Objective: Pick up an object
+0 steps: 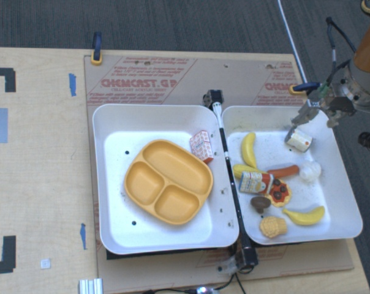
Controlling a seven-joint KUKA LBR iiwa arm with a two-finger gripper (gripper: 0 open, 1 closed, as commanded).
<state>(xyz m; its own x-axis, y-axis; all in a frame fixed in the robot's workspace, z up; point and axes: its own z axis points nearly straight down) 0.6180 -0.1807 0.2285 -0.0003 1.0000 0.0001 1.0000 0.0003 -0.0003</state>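
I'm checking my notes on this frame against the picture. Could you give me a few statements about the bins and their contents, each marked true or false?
1. The yellow divided tray lies in the left bin. True.
2. Two bananas lie in the left bin. False: both bananas lie in the right bin.
3. The gripper is above the right bin's far side. True.
4. The corn cob sits on the yellow divided tray. False: it lies in the right bin's near corner.

A pale wooden bench point(38, 182) bears a brown printed board point(148, 78); two white bins point(105, 164) point(341, 182) sit on it, left of and beneath the gripper point(317, 112).
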